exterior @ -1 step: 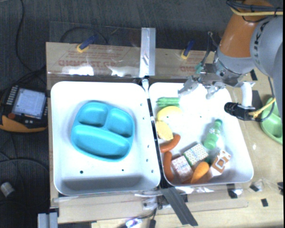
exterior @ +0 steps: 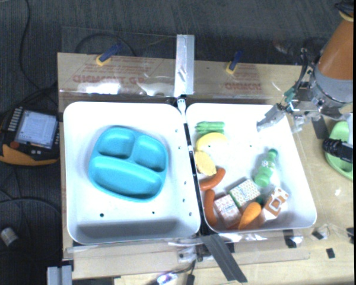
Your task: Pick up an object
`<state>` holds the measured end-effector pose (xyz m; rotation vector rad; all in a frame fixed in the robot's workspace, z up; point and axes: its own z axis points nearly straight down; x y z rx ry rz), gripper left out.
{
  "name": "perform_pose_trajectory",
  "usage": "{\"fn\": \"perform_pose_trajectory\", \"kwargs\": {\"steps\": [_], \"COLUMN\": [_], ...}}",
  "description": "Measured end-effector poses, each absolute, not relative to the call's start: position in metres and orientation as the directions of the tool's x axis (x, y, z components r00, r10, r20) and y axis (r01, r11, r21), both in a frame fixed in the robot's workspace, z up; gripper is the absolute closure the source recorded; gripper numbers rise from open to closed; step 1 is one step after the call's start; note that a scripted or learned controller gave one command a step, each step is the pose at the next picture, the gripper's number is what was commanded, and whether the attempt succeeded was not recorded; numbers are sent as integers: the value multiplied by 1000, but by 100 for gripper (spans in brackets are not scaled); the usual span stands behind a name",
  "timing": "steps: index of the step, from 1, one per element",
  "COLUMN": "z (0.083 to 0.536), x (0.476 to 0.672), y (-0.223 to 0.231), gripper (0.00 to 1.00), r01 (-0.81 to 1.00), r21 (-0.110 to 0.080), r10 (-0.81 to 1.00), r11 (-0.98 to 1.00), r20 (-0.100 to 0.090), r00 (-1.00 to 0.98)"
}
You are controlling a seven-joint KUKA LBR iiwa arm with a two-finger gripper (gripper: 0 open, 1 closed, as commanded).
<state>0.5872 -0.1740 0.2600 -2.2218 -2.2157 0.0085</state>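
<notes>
Hovering over the right bin's far corner, the gripper carries nothing I can see; how wide it stands I cannot tell. Nearest lies the green bottle: probably light, hard, slippery plastic, best pinched across its body, clear of the cubes.

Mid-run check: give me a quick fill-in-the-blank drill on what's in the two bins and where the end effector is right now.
1. The blue divided tray lies in the ____ bin.
2. The green bottle lies in the ____ bin.
3. The end effector hovers over the right bin's ____ corner, holding nothing visible.
4. The orange carrot lies at the right bin's ____ edge.

Missing words: left; right; far right; near
</notes>
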Motion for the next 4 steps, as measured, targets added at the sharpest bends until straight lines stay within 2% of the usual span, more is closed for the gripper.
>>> {"fn": "perform_pose_trajectory", "kwargs": {"steps": [1, 2, 3, 4], "z": [181, 100, 104, 240], "x": [534, 519, 518, 535], "y": [-206, -204, -204, -124], "gripper": [0, 0, 100, 100], "r01": [998, 978, 976, 1000], "r21": [-8, -6, -13, -6], "r10": [998, 978, 976, 1000], "r11": [-59, -210, -218, -8], "r20": [0, 8, 7, 1], "r00": [59, 210, 218, 8]}}
